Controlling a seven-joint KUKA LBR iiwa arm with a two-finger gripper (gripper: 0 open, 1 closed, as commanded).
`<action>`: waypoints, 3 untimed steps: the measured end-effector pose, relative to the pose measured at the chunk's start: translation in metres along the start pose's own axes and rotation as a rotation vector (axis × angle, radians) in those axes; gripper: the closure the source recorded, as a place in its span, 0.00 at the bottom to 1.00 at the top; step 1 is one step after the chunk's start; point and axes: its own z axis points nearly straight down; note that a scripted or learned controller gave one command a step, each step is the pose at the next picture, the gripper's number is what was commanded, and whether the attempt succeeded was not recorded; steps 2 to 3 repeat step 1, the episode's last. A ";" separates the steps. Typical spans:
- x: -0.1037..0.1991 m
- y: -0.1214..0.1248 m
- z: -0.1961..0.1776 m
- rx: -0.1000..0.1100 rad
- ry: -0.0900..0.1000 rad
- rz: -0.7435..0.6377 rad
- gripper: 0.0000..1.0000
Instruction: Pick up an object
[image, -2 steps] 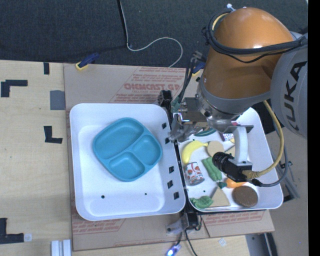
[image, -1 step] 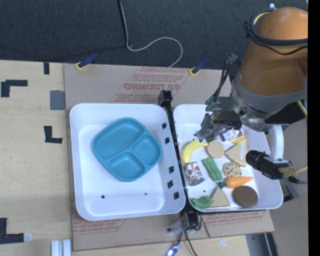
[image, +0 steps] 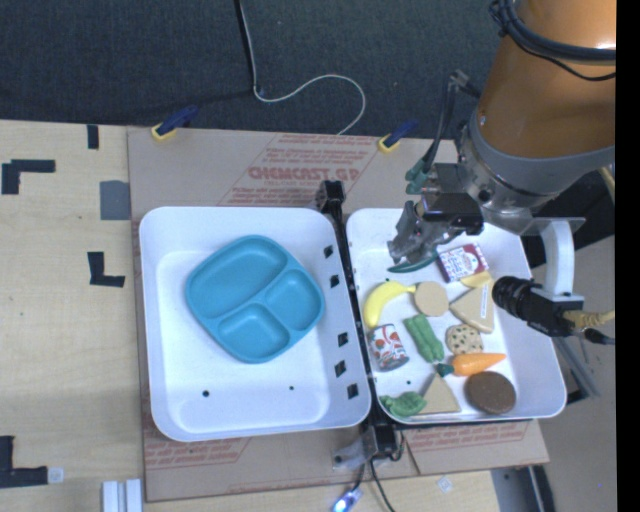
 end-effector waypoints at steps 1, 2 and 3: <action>0.035 0.000 -0.047 -0.001 0.000 0.000 1.00; 0.035 0.000 -0.047 -0.001 0.000 0.000 1.00; 0.035 0.000 -0.047 -0.001 0.000 0.000 1.00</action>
